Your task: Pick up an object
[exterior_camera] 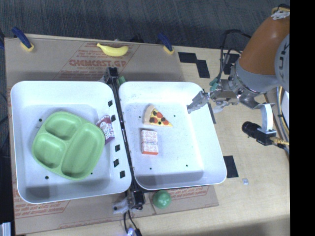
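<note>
The gripper [198,102] hung over the right bin's [211,132] far right rim, jaw state unclear, probably poised toward the pizza slice [157,117] nearby.

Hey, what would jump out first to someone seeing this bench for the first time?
Probably the big green three-compartment plastic plate in the left white bin. Next, the toy pizza slice in the right white bin, and the yellow plastic banana on the cardboard behind the bins.

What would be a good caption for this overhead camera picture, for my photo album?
Robot gripper hovers at the right bin's edge, near a pizza slice and small box; a green plate fills the left bin.
</note>
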You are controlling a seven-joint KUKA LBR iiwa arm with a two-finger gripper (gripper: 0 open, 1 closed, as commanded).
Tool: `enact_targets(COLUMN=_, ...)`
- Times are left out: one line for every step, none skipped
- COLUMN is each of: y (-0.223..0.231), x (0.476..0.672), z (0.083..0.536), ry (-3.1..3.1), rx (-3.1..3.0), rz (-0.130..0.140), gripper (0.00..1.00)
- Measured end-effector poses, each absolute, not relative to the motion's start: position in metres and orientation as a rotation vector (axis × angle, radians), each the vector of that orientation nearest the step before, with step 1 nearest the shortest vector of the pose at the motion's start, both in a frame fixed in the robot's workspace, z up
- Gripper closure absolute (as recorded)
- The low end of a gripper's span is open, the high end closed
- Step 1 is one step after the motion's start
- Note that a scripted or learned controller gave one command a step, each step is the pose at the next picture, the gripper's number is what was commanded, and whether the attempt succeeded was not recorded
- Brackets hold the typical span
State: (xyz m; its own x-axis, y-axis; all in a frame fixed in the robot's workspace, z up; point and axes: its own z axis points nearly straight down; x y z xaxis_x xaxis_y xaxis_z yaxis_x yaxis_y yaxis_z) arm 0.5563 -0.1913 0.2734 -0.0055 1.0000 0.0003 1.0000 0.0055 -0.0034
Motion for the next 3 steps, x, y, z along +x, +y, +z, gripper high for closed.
enact_targets(y=-0.205, x=0.522, z=0.157, ry=-2.225, rx=-2.212, rz=0.005, gripper=0.00)
enact_targets(y=-0.211, x=0.590, z=0.092, ry=-2.228, rx=-2.211, rz=0.004, gripper=0.00)
enact_targets(y=-0.173, x=0.658, z=0.094, ry=-2.229, rx=-2.215, rz=-0.003, gripper=0.00)
